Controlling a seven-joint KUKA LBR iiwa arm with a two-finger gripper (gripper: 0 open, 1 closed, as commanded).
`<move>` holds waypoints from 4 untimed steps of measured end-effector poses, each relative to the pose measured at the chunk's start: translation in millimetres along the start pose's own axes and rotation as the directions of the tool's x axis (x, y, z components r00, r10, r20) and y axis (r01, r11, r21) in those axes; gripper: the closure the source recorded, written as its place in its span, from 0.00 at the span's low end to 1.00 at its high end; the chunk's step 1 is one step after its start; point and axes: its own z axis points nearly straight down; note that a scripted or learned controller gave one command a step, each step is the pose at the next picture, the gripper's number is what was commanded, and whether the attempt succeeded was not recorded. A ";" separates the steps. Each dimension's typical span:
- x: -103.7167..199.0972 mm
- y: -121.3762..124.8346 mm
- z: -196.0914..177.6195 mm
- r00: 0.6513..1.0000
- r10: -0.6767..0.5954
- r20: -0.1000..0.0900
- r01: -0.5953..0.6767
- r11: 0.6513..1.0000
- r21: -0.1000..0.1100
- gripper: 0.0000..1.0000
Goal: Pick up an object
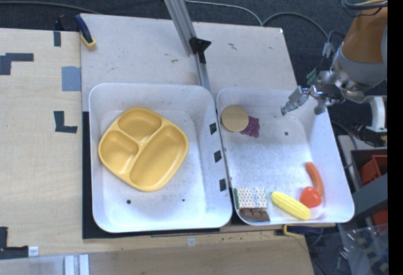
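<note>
I see the gripper [306,102] hanging over the back right corner of the right bin [277,160], its two fingers spread apart with nothing between them. The arm [365,34] behind it is cut off by the right edge of the view, so I only get the orange band and part of the grey wrist.

In that bin, a tan round disc [235,119] lies at the back left corner, partly covering a purple item [252,127] whose shape I can't make out. Along the front edge sit a wafer-like block [252,197], with a brown piece [254,213] touching it, and a yellow corn cob [290,204] just beside them. At the front right corner an orange carrot [314,177] touches a red object [310,196] that I can't identify.

The left bin [107,204] holds a yellow divided plate [143,148] near its middle. A metal rail [173,0] slants in from the top edge and hides part of the bench [138,47] behind the bins.
</note>
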 end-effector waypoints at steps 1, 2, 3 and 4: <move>24.2 -74.5 138.5 1.000 0.002 0.000 -0.002 1.000 0.000 0.00; 84.3 -95.8 136.4 1.000 -0.002 -0.002 0.002 1.000 -0.001 0.00; 183.8 -110.1 32.5 1.000 -0.003 0.000 0.003 1.000 -0.007 0.00; 186.9 -117.5 -6.1 1.000 0.000 -0.001 0.000 1.000 -0.003 0.00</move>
